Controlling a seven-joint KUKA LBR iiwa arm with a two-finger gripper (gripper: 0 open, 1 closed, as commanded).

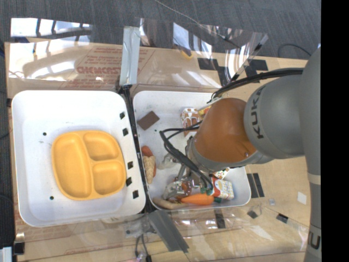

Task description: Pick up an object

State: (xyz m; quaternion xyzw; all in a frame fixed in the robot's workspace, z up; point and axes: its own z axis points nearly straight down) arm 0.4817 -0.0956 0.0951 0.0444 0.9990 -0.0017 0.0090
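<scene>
**Carrot and clutter under the arm, right bin**

Carrot (pixel 197 199) lies flat along the near wall of the right bin (pixel 163 100), and it's the clearest target you have. Just right of it sits a small printed packet (pixel 224 190); a pale curved piece (pixel 163 203) touches its left end.

Around it: a brown flat square (pixel 148 119) lies alone in the far left part of that bin. A red and tan item (pixel 148 164) leans by the left wall. A patterned cup-like thing (pixel 189 117) pokes out at the arm's far edge. The left bin (pixel 32 119) holds a yellow divided tray (pixel 87 164), well apart from all of this.

What you can't see: the arm (pixel 256 130) and its orange band (pixel 223 132) cover most of the right bin's middle and right side. Black cables (pixel 173 146) loop across the gap left of the band.

Gripper (pixel 182 185) is down among the clutter, just beside the carrot's far side. It reads as a metallic tangle, and you can't tell how it is set or whether it has anything.
</scene>
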